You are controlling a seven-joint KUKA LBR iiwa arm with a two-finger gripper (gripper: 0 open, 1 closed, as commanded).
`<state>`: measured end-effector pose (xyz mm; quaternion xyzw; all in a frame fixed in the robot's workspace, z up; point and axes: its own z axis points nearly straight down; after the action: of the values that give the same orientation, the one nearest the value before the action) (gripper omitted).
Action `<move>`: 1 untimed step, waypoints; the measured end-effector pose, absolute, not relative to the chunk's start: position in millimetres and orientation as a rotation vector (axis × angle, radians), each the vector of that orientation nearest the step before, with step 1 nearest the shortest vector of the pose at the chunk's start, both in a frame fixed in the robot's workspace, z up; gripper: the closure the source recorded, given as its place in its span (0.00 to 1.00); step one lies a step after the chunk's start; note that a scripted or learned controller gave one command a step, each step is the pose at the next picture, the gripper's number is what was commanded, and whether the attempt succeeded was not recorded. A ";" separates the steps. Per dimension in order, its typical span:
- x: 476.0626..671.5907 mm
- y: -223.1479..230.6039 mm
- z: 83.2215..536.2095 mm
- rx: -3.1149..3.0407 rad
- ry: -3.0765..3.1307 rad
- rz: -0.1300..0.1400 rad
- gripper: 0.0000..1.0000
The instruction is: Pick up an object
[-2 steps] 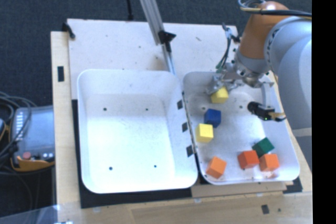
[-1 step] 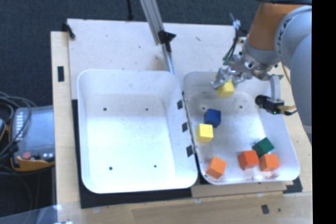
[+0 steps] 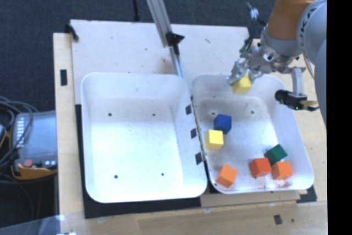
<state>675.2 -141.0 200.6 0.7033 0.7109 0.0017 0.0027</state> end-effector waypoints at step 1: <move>676.2 -142.9 237.2 2.204 2.232 0.004 1.00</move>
<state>676.2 -142.9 237.2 0.7025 0.7117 0.0014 0.0024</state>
